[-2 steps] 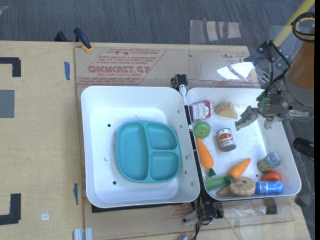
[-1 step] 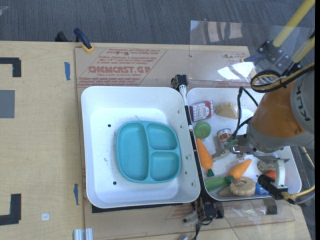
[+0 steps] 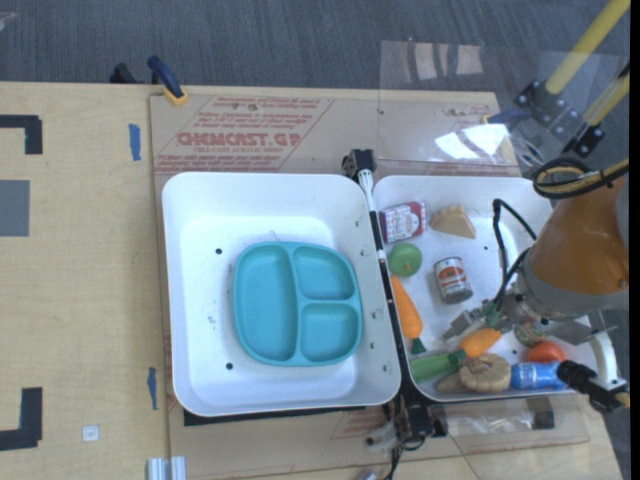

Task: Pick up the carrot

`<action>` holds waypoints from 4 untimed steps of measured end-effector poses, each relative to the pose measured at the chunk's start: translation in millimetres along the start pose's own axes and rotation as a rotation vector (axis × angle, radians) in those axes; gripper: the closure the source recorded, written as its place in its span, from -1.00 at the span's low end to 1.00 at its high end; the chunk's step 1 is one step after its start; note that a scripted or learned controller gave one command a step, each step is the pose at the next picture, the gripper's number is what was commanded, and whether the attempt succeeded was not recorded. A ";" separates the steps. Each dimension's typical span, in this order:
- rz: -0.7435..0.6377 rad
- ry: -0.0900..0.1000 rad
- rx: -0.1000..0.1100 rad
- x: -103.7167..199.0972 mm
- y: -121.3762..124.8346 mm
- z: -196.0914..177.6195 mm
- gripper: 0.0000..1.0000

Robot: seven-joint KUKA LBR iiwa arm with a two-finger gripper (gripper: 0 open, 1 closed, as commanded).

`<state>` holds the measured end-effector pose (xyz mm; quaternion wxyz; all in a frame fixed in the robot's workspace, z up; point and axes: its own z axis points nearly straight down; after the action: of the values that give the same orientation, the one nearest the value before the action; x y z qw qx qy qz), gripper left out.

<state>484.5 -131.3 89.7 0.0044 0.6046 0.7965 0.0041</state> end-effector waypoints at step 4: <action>-0.389 -0.011 -0.011 7.8 6.1 -12.1 1.00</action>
<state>488.1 -122.2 101.9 0.0126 0.4390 0.8984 0.0042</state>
